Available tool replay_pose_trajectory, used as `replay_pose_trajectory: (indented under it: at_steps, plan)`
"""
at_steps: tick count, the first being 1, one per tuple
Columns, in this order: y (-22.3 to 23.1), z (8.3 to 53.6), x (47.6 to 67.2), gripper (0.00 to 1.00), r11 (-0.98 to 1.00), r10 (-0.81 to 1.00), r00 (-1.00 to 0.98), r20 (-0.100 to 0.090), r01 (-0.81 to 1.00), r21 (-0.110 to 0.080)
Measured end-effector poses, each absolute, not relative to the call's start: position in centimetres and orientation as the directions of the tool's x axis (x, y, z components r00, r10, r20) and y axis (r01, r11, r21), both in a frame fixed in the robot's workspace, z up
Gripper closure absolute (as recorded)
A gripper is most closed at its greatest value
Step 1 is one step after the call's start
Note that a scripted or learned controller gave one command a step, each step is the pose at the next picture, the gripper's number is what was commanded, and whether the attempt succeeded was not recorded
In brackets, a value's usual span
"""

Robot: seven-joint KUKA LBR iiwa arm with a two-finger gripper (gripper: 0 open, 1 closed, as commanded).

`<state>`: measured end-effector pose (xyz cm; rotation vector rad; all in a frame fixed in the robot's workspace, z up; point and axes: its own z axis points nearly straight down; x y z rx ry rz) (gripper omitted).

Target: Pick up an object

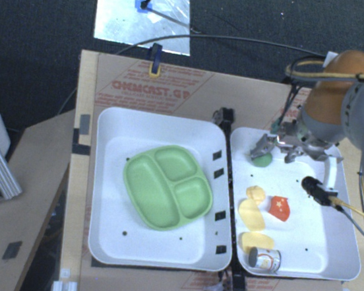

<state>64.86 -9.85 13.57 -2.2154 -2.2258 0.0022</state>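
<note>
Bench bins [171, 123] — green tray [166, 186], food.

- One fixed camera, mounted above the bench [177, 84], looking down at a slant.
- Far side of the bench lies toward the top of the view, near edge toward the bottom.
- Distance is moderate: both white bins, left bin [109, 165] and right bin [337, 228], fit whole within the view.
- Arm [358, 98] enters from the right edge.
- Dark floor [31, 28] visible beyond the bench.
</note>
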Motion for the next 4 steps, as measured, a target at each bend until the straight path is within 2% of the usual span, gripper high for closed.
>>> replay_pose_trajectory:
  at_steps: [1, 2, 3, 4]
  plan:
    - [-9.8, 8.4, 64.9, 0.00, 0.004, 1.000, -0.004, 0.000, 1.000, -0.001]
    - [-9.8, 9.8, 65.0, 1.00, 0.004, 1.000, -0.004, 0.000, 1.000, 0.000]
    - [-9.3, 15.5, 64.3, 1.00, 0.004, 1.000, -0.004, 0.000, 1.000, 0.006]
    - [-9.3, 20.1, 65.1, 1.00, 0.005, 1.000, -0.005, -0.001, 1.000, 0.006]
